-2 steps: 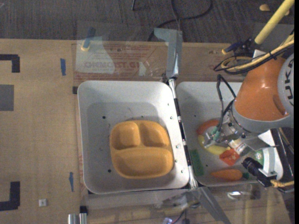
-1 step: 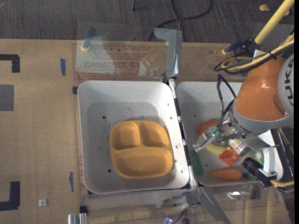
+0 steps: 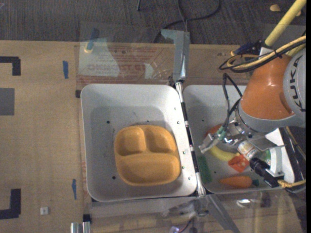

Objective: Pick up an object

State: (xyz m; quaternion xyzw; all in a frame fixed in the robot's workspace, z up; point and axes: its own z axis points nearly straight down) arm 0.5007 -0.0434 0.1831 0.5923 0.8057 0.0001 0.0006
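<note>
The right bin [image 3: 204, 98] holds several small toy foods. A yellow piece [image 3: 221, 154] lies beside a red piece [image 3: 238, 162], an orange carrot-like piece [image 3: 236, 181] rests by the front wall, and a green strip [image 3: 204, 169] lies along the left wall. My gripper [image 3: 211, 143] hangs low over this bin, just left of and above the yellow piece, with a small red-orange piece [image 3: 214, 129] behind it. The wrist hides how the gripper stands, and I see nothing held in it.
The left bin [image 3: 97, 106] holds a yellow-orange divided plate [image 3: 146, 155]. The grey arm with its orange band [image 3: 266, 93] covers the right bin's far right side. Cables [image 3: 243, 57] trail behind it. A white and green item [image 3: 274, 159] lies under the arm.
</note>
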